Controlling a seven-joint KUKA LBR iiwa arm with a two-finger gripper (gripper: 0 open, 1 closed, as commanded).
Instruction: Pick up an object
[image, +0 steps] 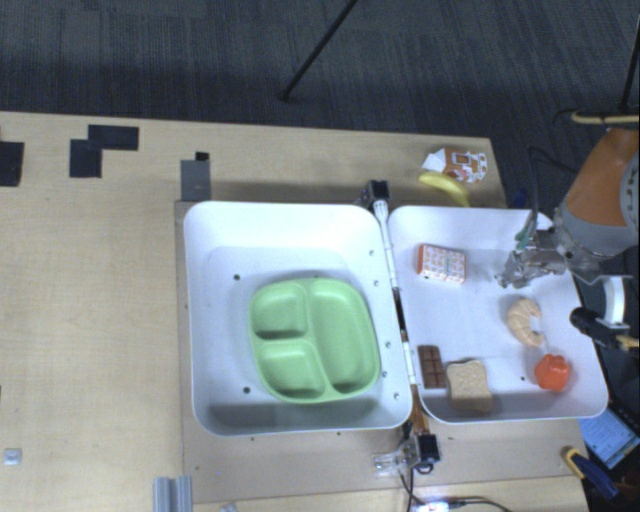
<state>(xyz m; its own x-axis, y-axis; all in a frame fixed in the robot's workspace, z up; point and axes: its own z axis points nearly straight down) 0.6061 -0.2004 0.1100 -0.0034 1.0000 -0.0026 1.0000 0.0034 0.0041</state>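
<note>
My gripper (521, 268) hangs over the back right part of the right bin (480, 225), on the grey arm with the orange band (603, 190). It sits just above a pale croissant-like pastry (525, 322) and right of a small white and orange box (441, 263). A red tomato (552, 372) lies near the bin's front right corner. A brown chocolate bar (431, 366) and a slice of toast (468, 384) lie along the front wall. I see nothing held in the gripper.
The left bin (215, 250) holds a green divided plate (314, 337). A yellow banana (443, 185) and a small packet (460, 163) lie on the bench behind the right bin. Cables and a clamp (420, 455) sit at the front between the bins.
</note>
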